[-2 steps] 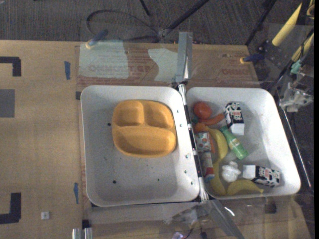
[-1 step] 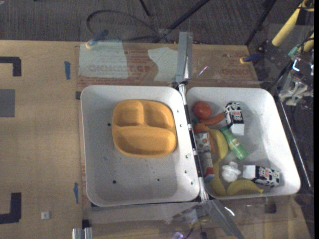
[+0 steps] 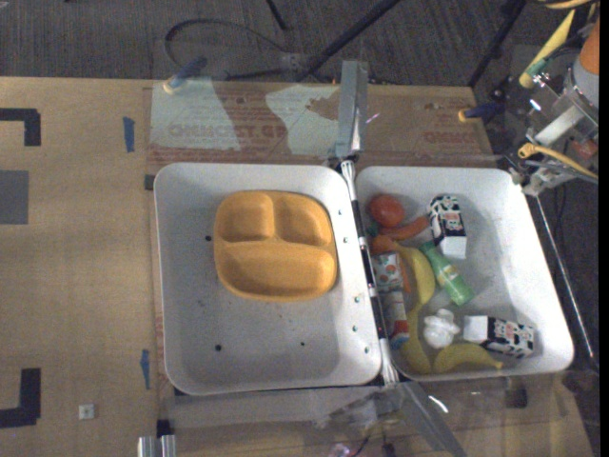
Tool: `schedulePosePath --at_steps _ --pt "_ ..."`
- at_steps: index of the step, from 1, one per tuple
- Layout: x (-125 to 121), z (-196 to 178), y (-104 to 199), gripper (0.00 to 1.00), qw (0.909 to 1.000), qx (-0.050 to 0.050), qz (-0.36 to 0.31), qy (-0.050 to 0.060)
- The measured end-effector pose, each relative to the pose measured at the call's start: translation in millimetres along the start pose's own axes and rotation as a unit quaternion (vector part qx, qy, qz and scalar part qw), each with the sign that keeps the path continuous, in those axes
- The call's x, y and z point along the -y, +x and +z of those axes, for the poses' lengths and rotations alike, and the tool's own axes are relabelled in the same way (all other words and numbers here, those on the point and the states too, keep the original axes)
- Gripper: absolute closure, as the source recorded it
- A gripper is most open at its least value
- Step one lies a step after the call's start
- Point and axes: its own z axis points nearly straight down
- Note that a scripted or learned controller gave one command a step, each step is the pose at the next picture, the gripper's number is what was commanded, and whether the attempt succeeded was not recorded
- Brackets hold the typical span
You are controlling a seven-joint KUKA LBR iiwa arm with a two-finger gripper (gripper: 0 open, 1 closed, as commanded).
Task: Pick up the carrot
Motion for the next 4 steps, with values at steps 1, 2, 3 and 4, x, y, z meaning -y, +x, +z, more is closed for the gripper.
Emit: schedulePosePath --at_steps 1,2,3,4 --pt "0.0 0.1 -0.2 0.0 1.0 0.0 0.0 0.0" --pt "-4.5 92.3 -16.8 0.0 0.9685 0.001 -0.249 0.003" --pt "45.9 173.6 -34.5 0.0 0.9372 0.0 -0.349 0.003" --pt "44.6 163.2 -34.3 1.0 0.9378 -0.001 -0.347 0.001"
